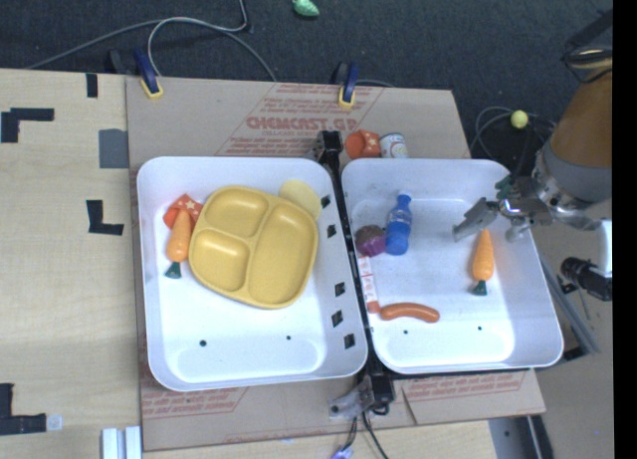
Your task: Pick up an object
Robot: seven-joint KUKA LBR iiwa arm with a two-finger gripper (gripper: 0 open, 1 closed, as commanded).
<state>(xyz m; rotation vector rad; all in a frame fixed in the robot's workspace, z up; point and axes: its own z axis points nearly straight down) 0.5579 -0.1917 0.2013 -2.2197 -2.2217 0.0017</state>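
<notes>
Reaching in from the right, the grey arm sets its end effector [495, 216] over the upper right part of the right bin [518, 347]. Fingers spread apart, nothing between them. One finger points left toward the bin's middle; the other sits just above the top of the orange carrot [483, 256].

That carrot lies near the bin's right wall, roughly upright in the view, green tip toward the bottom. Whether a finger touches it: cannot tell.

Other contents of the right bin: blue bottle [399, 225] near the left-centre, a purple item [370, 240] just beside it on the left, and an orange sausage-shaped piece [408, 313] lying lengthwise lower down.

Left bin [239, 362]: yellow divided plate [252, 245] fills the upper middle. A second carrot [178, 240] and a red item [182, 210] sit against the plate's left edge.

Both bins rest on a cardboard sheet [289, 118] clamped to the tabletop [60, 278]. A small red-and-white cluster [376, 144] sits on the cardboard behind the bins.
</notes>
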